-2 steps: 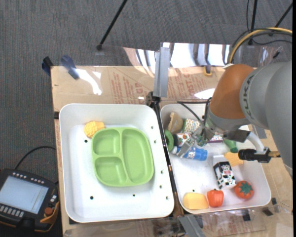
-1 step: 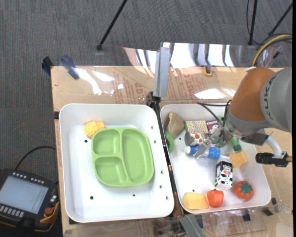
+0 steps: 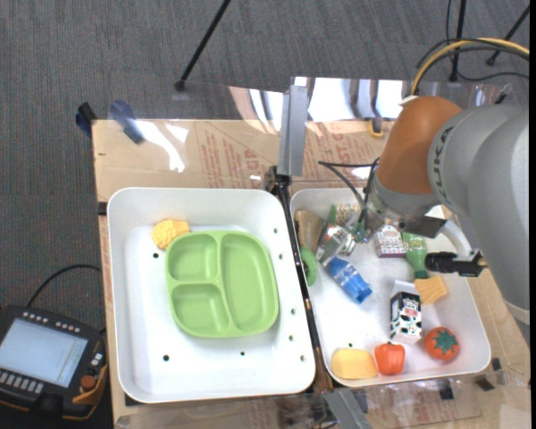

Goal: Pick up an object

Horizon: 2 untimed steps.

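The hand [image 3: 341, 239] sits low at the right bin's [image 3: 479, 329] ten o'clock, blurred among clutter; I cannot tell its grip. A blue bottle [image 3: 349, 280] lies just beside it. The left bin [image 3: 138, 329] holds a green divided plate [image 3: 221, 284] and yellow corn [image 3: 169, 232]. The milk carton's [image 3: 406, 316] print is unreadable.

Around the bench: stands, floor and a pendant.
A handheld control pendant [image 3: 37, 356] with a pale screen lies on the grey carpet [image 3: 89, 43] at lower left; a dark stand leg [image 3: 207, 34] slants across the carpet above.
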{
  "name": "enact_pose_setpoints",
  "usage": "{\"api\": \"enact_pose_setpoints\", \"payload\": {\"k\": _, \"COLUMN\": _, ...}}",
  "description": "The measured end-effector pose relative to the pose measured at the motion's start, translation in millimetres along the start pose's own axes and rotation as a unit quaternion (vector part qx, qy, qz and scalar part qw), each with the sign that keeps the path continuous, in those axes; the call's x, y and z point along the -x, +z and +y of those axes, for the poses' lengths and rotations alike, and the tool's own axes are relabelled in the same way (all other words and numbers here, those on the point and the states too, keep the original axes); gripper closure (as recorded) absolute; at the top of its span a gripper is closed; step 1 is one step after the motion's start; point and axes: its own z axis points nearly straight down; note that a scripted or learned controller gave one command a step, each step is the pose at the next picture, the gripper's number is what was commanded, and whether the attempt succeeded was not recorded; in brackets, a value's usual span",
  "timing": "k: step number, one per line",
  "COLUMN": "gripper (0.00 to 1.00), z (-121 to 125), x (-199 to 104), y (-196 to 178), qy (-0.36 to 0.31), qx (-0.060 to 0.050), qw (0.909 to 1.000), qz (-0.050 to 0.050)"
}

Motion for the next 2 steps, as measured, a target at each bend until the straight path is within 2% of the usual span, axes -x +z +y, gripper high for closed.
{"api": "enact_pose_setpoints", "payload": {"k": 1, "gripper": 0.0, "z": -54, "x": -37, "y": 0, "qy": 0.009, "qx": -0.001, "qw": 1.0, "qz": 0.0}}
{"api": "enact_pose_setpoints", "payload": {"k": 2, "gripper": 0.0, "z": -91, "x": -70, "y": 1, "qy": 0.075, "qx": -0.002, "qw": 0.9972, "qz": 0.001}}
